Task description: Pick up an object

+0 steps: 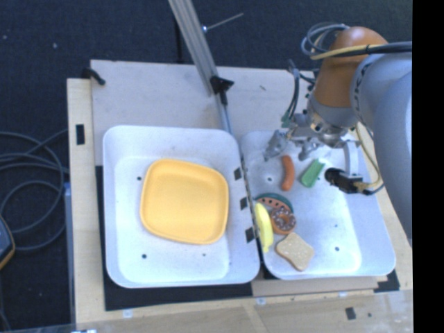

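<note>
The grey arm (392, 109) entered from the right of the camera view and bent downward at the wrist. The orange band (341, 71) sat directly above the wrist, with cable loops rising beside it. The gripper (300, 141) hung below the band, pointing downward and slightly leftward. Its metal fingers (275, 144) stood spread apart, with nothing seen between them. A black cable fitting projected from the wrist's lower right side.

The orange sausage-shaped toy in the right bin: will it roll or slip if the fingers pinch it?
The orange sausage-shaped toy looks rounded and smooth, so it probably rolls sideways when nudged. It lies flat on the right white bin, apart from the green block, so a pinch across it seems feasible.
</note>
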Robot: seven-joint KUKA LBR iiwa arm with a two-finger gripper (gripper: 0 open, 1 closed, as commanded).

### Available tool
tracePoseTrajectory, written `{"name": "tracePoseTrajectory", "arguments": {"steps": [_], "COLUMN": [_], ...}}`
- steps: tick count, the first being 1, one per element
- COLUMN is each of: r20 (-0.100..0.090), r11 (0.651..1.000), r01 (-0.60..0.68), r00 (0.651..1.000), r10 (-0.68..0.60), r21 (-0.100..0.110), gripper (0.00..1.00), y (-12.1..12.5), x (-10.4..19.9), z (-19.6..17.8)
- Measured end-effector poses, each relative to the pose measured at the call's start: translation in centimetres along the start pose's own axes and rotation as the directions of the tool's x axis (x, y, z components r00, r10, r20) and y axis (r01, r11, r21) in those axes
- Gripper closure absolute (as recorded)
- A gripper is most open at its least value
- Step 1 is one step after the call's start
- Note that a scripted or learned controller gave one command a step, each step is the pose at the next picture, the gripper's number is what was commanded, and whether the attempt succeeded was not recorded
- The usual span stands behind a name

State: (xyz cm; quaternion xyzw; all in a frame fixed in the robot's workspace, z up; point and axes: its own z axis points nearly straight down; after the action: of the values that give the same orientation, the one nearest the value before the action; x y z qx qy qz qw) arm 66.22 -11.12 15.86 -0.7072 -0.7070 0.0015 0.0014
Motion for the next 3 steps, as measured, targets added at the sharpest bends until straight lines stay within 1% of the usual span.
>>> {"name": "tracePoseTrajectory", "arguments": {"steps": [1, 2, 3], "r20": [0.002, 0.001, 0.0], "r11": [1.0, 1.0, 1.0], "r01": [-0.001, -0.001, -0.001], "r00": [1.0, 1.0, 1.0], "r10": [0.001, 0.001, 0.001], "r21": [-0.006, -0.007, -0.009], "gripper": [0.0, 1.0, 1.0], "y": [0.1, 0.1, -0.5], "x": [-0.2, -0.1, -0.7], "z": [4.9, 3.8, -0.8]}}
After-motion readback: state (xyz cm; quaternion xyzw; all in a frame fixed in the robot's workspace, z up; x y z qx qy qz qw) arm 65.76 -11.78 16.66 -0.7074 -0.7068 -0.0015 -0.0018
